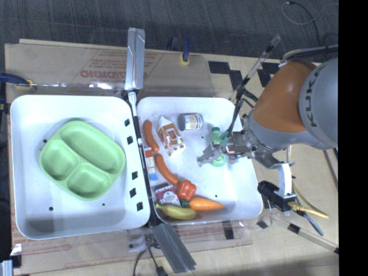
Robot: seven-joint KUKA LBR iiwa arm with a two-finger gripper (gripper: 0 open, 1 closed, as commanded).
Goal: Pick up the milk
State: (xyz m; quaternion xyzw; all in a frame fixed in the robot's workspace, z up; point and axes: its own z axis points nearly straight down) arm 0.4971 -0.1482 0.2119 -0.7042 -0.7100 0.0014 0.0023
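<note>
The milk (pixel 171 137) is a small white carton with orange print, lying tilted in the upper left part of the right bin (pixel 244 203). My gripper (pixel 209 154) hangs low over the middle of that bin, to the right of the carton and a little below it, apart from it. A green bottle (pixel 217 135) stands right beside the gripper, partly hidden by the wrist. Nothing shows in the gripper's grasp.
Next to the milk lie a small can (pixel 191 121) and two sausages (pixel 149 135) (pixel 165 169). A red pepper (pixel 185 188), a carrot (pixel 206 203), a banana (pixel 177 213) and a packet (pixel 167 198) crowd the bin's front. A green divided plate (pixel 82 158) sits in the left bin (pixel 29 211).
</note>
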